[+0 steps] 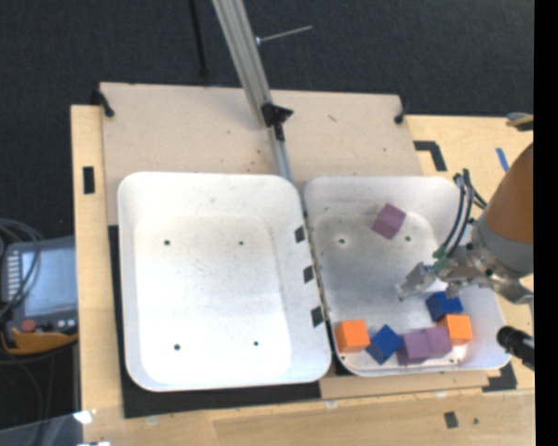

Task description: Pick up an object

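Several small blocks lie in the right bin (pixel 353 198). A purple block (pixel 388 220) sits alone toward the bin's back. Along the front edge lie an orange block (pixel 352 334), a blue block (pixel 385 342) and a purple block (pixel 426 344). Another orange block (pixel 459 327) and a blue block (pixel 444 305) lie at the front right. My gripper (pixel 412 284) hangs low over the bin floor, just left of that blue block and below the lone purple one. I see nothing held in it.
The left bin (pixel 130 249) stands beside the right one. A slanted metal post (pixel 246 59) rises behind the bins. A monitor and cables (pixel 33 291) sit off the bench's left edge.
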Motion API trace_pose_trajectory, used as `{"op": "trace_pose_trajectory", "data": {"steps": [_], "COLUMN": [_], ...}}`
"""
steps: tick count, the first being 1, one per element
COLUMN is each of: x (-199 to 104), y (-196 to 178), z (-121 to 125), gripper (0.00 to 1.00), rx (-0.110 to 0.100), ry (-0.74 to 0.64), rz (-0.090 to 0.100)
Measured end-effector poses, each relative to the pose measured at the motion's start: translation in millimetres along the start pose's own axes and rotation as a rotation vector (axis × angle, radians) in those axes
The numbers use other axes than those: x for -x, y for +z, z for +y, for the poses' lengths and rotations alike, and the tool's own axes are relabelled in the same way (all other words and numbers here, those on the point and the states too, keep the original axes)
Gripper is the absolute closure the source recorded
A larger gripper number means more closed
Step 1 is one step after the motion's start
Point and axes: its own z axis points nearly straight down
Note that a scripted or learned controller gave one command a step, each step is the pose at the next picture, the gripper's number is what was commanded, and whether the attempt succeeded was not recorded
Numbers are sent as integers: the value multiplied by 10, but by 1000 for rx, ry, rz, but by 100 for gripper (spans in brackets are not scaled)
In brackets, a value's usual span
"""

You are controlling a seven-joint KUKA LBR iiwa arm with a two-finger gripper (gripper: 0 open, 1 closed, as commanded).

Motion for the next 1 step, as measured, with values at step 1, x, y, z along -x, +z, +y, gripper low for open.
{"op": "trace_pose_trajectory", "data": {"steps": [1], "x": [-87], "y": [572], "z": [15], "gripper": [0], "rx": [-1], "ry": [1], "rz": [1]}}
